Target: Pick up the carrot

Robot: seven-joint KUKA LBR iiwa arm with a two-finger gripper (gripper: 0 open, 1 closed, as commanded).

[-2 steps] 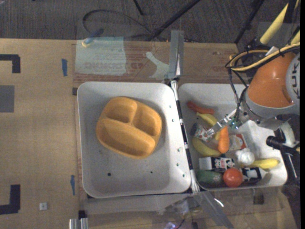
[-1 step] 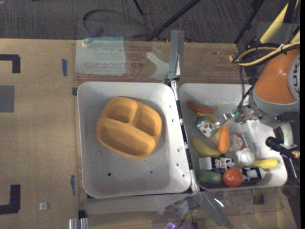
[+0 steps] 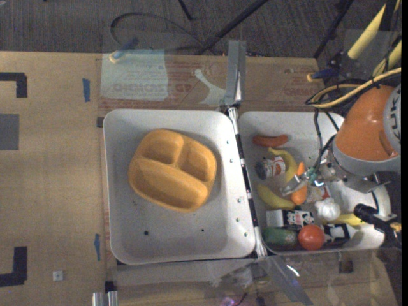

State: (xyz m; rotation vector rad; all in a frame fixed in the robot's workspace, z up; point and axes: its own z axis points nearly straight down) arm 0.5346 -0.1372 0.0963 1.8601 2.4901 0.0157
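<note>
Touching the claw (image 3: 305,178): carrot (image 3: 299,195).

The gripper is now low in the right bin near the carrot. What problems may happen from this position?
1. The carrot lies tight against a banana and a small can, so the gripper might catch a neighbour instead.
2. A white garlic-like piece and a tomato crowd the same corner; lifting may knock them about.
3. The carrot is partly hidden under the gripper, so a weak grasp could slip.
</note>
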